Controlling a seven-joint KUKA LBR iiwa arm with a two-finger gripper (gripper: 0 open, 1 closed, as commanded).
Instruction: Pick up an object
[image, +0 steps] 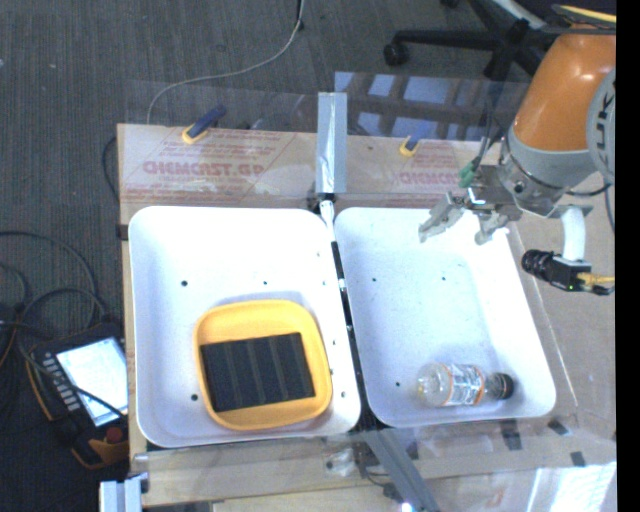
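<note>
Camera view shows two white bins. One yellow tray (263, 365) with a dark ribbed top lies in the left bin (160, 250). One clear bottle (462, 384) lies on its side in the right bin (420, 290), near its front wall. Gripper (461, 222) hangs over the right bin's far edge, fingers spread, nothing between them.

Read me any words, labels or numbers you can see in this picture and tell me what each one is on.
"CHEMCAST GP", red print, faint and partly guessed, on the brown-paper-covered sheet behind the left bin.
Red print on the same sheet behind the right bin: too blurred to read.
Label on the plastic bottle: too small to read.
Black letters on the arm's edge: cut off, unreadable.
</note>
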